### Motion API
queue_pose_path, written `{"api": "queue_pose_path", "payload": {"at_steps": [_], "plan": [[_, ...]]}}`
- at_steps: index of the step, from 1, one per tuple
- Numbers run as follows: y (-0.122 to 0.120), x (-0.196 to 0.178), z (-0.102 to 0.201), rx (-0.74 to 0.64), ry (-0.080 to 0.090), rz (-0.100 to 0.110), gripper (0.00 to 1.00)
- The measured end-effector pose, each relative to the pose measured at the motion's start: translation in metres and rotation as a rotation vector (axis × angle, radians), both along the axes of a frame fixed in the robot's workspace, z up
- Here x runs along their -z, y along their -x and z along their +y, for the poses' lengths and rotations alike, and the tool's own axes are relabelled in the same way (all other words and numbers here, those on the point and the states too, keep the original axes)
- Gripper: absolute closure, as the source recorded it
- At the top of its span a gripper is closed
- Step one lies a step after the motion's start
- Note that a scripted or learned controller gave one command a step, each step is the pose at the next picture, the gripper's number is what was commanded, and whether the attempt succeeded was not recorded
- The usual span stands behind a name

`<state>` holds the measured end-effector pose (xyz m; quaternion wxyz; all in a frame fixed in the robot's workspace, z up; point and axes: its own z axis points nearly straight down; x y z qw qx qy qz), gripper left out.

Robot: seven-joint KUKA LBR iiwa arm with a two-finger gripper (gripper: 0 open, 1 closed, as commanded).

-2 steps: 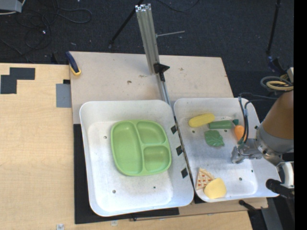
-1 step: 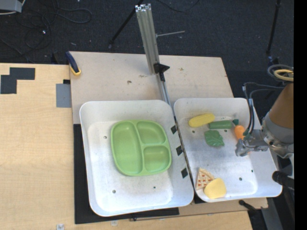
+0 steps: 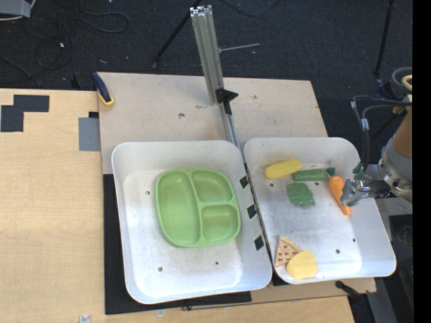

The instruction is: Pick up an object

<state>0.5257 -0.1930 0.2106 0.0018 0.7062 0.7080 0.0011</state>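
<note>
1. My gripper (image 3: 351,192) sits at the right edge of the right bin (image 3: 337,247), low over its rim.
2. An orange carrot-like piece (image 3: 336,191) lies right against my fingertips; it seems to be caught between them, though the view is too small to be sure, so I cannot tell how wide they stand.
3. Just left of it lie a dark green stick (image 3: 310,175), a yellow corn-like piece (image 3: 283,168) and a green leaf shape (image 3: 300,194).
4. At the near corner a waffle piece (image 3: 286,249) touches a yellow lump (image 3: 302,264).
5. The left bin (image 3: 135,261) carries a green divided plate (image 3: 198,206), well apart from me.
</note>
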Motion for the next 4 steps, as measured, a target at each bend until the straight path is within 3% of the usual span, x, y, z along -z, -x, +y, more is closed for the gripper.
{"api": "queue_pose_path", "payload": {"at_steps": [1,4], "plan": [[-0.001,-0.031,-0.001,0.0,0.0,0.002,1.0],[-0.029,-0.037,0.163,-0.004,-0.003,0.006,1.0]]}}
